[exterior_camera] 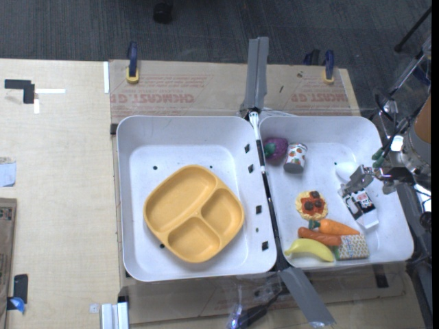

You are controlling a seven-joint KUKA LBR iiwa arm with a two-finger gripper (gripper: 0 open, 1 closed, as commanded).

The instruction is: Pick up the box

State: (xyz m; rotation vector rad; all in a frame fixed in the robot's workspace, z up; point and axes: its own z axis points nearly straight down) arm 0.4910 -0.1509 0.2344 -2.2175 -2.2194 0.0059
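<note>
Camera view: box (361, 205) long axis slants up-left; pincer (357, 179) touching, grip unclear

Yellow divided tray (194, 214) in a white bin (130, 184), orange carrot (334, 227), yellow banana (310, 251), purple toy (276, 149), black-and-white box (361, 204).

Left bin (130, 184): yellow tray (194, 213) | Right bin (391, 184): my gripper (358, 181) above the box (363, 205); banana (310, 250), carrot (336, 227), cup (295, 157) alongside
</note>
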